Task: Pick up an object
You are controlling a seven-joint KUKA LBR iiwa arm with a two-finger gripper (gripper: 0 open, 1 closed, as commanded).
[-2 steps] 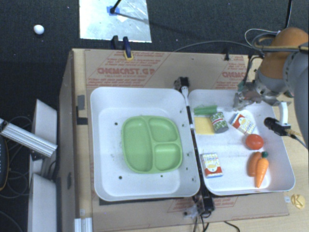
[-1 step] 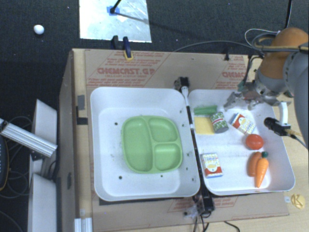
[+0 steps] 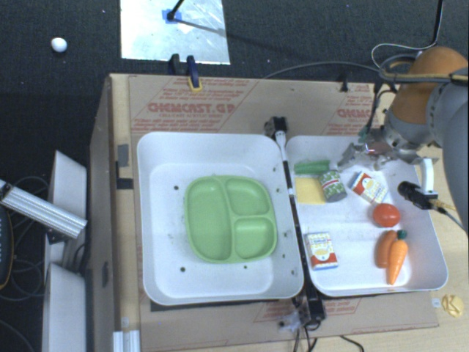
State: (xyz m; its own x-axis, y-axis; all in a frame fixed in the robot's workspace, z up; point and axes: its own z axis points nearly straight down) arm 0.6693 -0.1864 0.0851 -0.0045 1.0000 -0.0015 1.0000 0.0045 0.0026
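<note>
Claw (image 3: 368,151) poised over right bin's (image 3: 432,273) far edge, near small can (image 3: 333,187) and red-white carton (image 3: 369,188); finger state indiscernible. Arm cut off at frame's right. Tomato (image 3: 386,215) and carrot (image 3: 396,259) lying nearer, untouched.

Both bins (image 3: 157,196) are smooth white plastic with a slight sheen, and the divided green tray (image 3: 231,218) is matt plastic. The bench top (image 3: 212,105) is printed brown cardboard. The tomato (image 3: 386,215) and carrot (image 3: 396,255) look like glossy plastic.
</note>
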